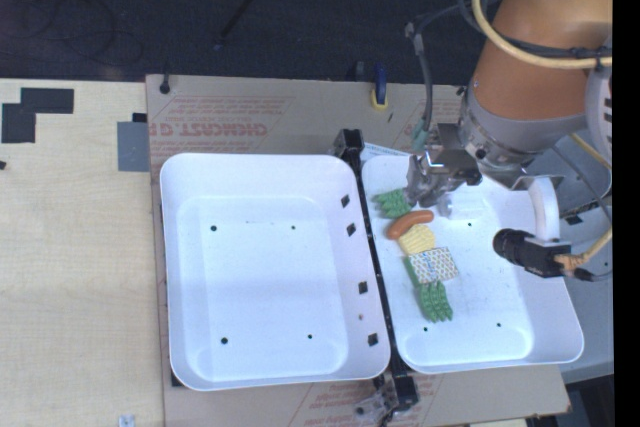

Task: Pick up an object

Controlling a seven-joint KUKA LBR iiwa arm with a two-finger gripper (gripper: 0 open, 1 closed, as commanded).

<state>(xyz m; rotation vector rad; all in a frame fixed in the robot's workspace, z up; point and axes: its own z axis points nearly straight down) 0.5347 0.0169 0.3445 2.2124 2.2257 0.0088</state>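
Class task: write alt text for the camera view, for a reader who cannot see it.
A robot arm's end effector hangs over the right bin, just above a cluster of small items: a green piece, an orange sausage shape, a yellow block, a speckled block and another green piece.

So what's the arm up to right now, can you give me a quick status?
Gripper low in right white bin, above green toy piece. Orange sausage-shaped toy, yellow block, patterned block clustered close by. Nothing seen held.

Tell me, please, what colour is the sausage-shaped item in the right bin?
Orange-red; the sausage-shaped item shows in the camera view.
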